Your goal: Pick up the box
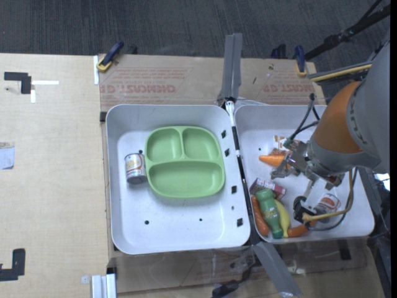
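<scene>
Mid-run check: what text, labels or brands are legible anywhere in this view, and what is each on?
"CHEMCAST GP": red print, upside down from this camera, on the brown sheet behind the left bin; repeated behind the right bin.
Label on the can: too small to read.
Packets beside the green bottle: print blurred, unreadable.

left bin [118, 185]: plate [185, 162], can [134, 167] left of it | right bin [248, 120]: carrot [272, 160], bottle [268, 206]

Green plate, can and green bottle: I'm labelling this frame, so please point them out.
green plate [186, 185]: camera view, its large lower compartment.
can [134, 167]: camera view, its side label.
green bottle [269, 208]: camera view, mid-body.
</scene>
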Motion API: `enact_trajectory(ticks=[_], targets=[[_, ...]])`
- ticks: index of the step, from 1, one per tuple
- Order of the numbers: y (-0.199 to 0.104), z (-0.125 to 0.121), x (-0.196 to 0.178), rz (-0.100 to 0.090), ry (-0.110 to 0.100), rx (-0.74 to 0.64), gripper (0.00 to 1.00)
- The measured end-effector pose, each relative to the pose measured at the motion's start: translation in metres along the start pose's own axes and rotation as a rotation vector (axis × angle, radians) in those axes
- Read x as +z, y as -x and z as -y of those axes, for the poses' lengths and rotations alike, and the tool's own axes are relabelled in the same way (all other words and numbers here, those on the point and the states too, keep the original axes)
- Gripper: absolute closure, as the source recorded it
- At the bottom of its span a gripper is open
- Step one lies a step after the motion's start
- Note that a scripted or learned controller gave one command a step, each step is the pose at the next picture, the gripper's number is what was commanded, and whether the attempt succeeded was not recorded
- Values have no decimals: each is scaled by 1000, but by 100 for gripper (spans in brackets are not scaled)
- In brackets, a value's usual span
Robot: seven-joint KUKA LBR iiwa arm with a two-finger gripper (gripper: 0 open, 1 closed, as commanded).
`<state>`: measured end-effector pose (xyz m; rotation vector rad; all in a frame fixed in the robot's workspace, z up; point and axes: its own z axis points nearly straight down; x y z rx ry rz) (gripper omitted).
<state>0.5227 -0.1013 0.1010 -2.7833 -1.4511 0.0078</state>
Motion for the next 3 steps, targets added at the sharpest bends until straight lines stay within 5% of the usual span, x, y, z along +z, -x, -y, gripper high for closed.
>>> enact_trajectory(ticks=[1,2,3], targets=[[-95,-65,-91,0,5,-215,0],[-52,27,-90,0,2,-261,0],[-5,-5,-44,0,0,2,0]])
